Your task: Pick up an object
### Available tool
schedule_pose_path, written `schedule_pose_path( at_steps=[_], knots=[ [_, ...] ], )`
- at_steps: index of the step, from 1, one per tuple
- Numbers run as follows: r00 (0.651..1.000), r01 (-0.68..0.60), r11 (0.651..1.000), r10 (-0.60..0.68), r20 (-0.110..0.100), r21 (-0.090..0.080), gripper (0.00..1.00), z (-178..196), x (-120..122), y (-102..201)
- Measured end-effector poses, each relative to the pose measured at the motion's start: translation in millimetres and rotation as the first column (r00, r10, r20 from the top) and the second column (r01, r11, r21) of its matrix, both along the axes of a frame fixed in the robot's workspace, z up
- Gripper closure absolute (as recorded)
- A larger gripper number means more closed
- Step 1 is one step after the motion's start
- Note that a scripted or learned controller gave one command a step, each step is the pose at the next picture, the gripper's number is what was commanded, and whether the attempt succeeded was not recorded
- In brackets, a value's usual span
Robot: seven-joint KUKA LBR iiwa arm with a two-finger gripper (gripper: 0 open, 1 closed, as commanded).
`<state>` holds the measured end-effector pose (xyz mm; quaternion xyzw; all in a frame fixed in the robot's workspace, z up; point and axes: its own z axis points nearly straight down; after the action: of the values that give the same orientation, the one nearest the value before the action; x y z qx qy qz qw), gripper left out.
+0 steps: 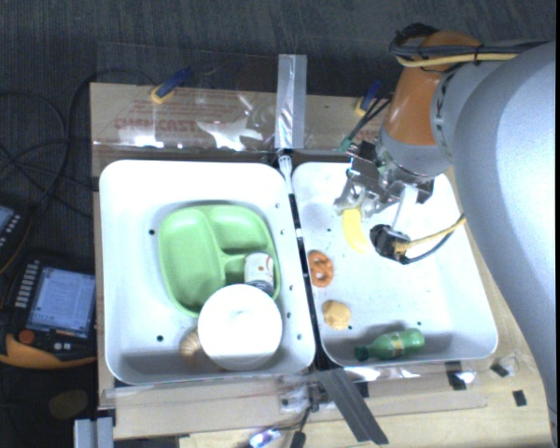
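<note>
My gripper [361, 199] hangs over the back left part of the right bin [467, 287], under the arm's orange band. A yellow, banana-like piece [355, 231] lies right below it, its upper end touching or hidden by the gripper. Nearer the front along the bin's left side are a brown pretzel [320, 268] and a tan round bun [336, 315]. Along the front wall a green bottle [390, 344] lies on its side.
The left bin [131, 203] holds a green divided plate [205, 245], a white round bowl [240, 326], a small can [259, 269] and a brownish item [190, 344] at the front. A black cable loop [392, 243] hangs beside the gripper. A ridge [297, 250] divides the bins.
</note>
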<state>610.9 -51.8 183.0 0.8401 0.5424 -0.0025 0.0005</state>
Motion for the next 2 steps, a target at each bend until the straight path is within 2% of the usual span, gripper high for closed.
schedule_pose_path(
  at_steps=[1,2],
  knots=[
    [0.990,-0.144,0.990,0.144,0.000,0.001,1.00,105,-37,21],
    [0.979,-0.206,0.979,0.206,0.000,0.001,1.00,114,-74,-8]
  ],
)
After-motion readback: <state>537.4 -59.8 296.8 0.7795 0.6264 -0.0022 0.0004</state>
